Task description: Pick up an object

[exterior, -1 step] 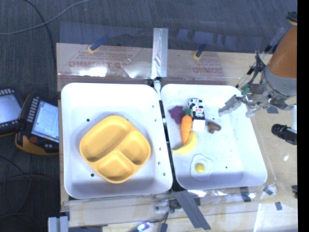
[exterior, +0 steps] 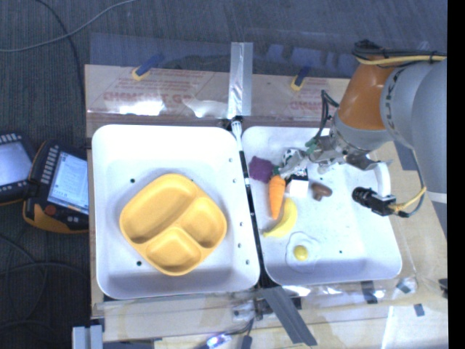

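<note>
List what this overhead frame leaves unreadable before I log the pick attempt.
- Tool: too small and cluttered in the camera view to tell whether it is open, or grips anything.
- Small black-and-white object beside the tool: partly covered by it, identity unclear.
- Carrot: its lower tip overlaps the banana, hiding part of the banana.
- Arm: cut off by the frame's right side.
</note>
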